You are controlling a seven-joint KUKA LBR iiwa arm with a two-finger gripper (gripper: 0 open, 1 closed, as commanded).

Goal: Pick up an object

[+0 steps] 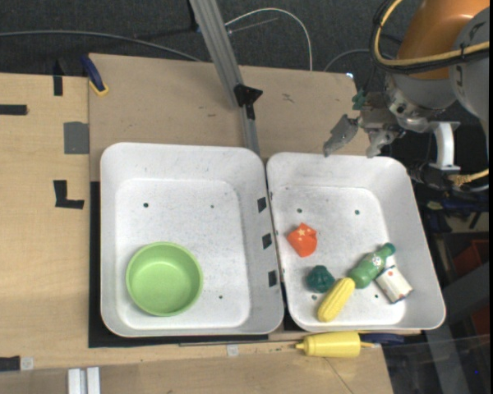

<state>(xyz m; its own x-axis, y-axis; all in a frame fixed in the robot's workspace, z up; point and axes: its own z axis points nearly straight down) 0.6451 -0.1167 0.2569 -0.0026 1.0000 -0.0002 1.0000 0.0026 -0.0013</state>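
Toys [349,273] lie in the right bin [411,189], nearer than the tool [355,136]. It hangs open and holds nothing.

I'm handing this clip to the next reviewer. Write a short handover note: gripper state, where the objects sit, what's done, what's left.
Gripper: open, holding nothing, poised over the far rim of the right bin.
Right bin: orange toy, dark green piece, yellow corn, green bottle, small white item, all clustered at the near side.
Left bin: green bowl in the near left corner.
Yellow object lies on the bench outside the bins.
Done: nothing picked.
Left: descend, grasp one object, lift.
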